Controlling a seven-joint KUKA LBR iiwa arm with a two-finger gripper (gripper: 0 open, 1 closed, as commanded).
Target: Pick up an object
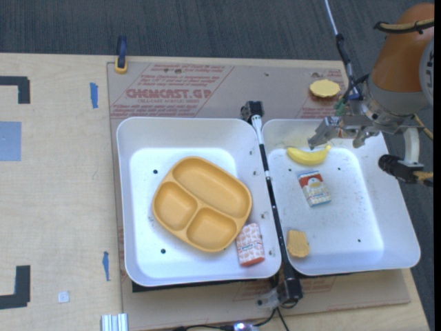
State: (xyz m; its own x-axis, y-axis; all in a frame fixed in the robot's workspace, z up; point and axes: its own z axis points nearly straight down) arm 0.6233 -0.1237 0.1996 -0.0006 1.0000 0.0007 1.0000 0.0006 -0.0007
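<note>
- Your hand (339,131) hangs at the far edge of the right bin (393,254), spread open with nothing in it, two grey fingers (318,135) splayed to either side.
- The nearest thing to pick is the banana (308,156), lying flat on the bin floor close under the far wall, just beside the left-hand finger.
- Risk one: the banana sits so close to the wall that a finger coming down may land on the rim, not the floor. That would stall the descent or tip the bin.
- Risk two: it is curved and smooth. If you close across the bend, expect it to roll or squirt out sideways.
- Risk three: the hand looks offset to the right of the banana. Drop straight from here and you likely close on air.
- The small carton (315,188) lies near the banana toward the bin's middle; a sweeping finger could knock it.
- The brown biscuit-like piece (298,243) sits against the divider (269,185), awkward for the same reason.
- Left bin (131,205): yellow divided plate (201,203) and a packet (250,245), well apart from the hand.
</note>
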